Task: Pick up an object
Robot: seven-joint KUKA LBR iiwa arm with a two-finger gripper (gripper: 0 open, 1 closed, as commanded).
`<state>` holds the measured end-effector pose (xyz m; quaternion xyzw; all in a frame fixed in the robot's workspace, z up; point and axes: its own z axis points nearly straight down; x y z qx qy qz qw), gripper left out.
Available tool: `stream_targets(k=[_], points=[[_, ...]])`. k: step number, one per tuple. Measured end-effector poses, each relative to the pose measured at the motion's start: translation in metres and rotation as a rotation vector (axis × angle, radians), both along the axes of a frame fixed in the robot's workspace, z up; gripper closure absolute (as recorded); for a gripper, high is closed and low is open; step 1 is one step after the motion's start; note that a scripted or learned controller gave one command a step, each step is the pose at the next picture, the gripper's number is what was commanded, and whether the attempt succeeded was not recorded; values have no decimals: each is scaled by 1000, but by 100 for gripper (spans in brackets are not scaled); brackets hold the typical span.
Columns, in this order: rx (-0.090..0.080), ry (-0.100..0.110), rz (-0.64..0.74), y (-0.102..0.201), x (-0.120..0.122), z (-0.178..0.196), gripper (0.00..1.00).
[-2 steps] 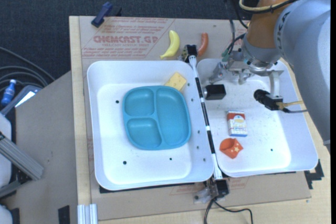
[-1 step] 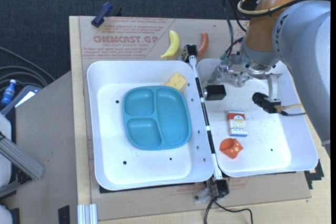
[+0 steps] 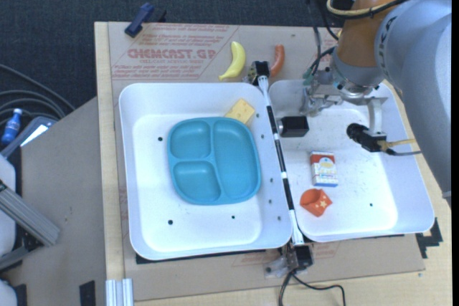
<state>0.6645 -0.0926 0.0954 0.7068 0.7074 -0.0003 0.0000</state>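
In the right bin [image 3: 401,218], upright carton [image 3: 324,169], long axis near-far, gripper [image 3: 315,102] state unclear

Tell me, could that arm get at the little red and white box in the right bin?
Probably yes. The box lies flat in the open in the right bin, apart from the orange piece below it, and the end effector hangs above the same bin nearby.

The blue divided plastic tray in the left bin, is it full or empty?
Empty. All three compartments of the blue divided plastic tray show bare blue bottoms; the yellow block lies outside it, by its upper rim.
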Motion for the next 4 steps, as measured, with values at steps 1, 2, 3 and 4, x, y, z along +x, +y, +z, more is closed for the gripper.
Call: stream_targets(k=[1, 2, 3, 4], points=[[0, 0, 0, 0, 0, 0, 0], [0, 1, 0, 1, 2, -11, 0], [0, -2, 1, 1, 3, 0, 100], [-1, -1, 0, 1, 3, 0, 0]])
